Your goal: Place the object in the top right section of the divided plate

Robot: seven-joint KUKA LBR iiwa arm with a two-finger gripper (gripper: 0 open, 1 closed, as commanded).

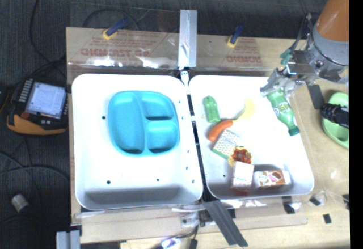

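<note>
**Green bottle at the gripper, plate waiting in the left bin**

Nearest the camera, at the near edge of the right bin (306,182), lie a small printed carton (271,177) and a white box (243,174), with a red-topped packet (240,155) just behind them. None of these is in play.

A green bottle (283,110) appears to be the task's thing. It sits at the far right of the right bin, tilted, its upper end right at the gripper (282,84). Whether the gripper is closed on the bottle or merely beside it I cannot tell; the fingers are lost among the grey metal of the wrist.

Further left in the same bin lie a green pepper-like piece (211,108), an orange carrot (220,127), a pale yellow piece (247,108) and a checked packet (226,143).

The blue divided plate (144,122) sits in the left bin (91,185), well apart from the bottle. Its top right section (157,106) holds nothing.

By my reading the step in hand is the pick, at or just after the grasp. The next move calls for a clean lift clear of the bin wall, a carry leftward across the divider between the bins, and a release over the far right compartment.
</note>
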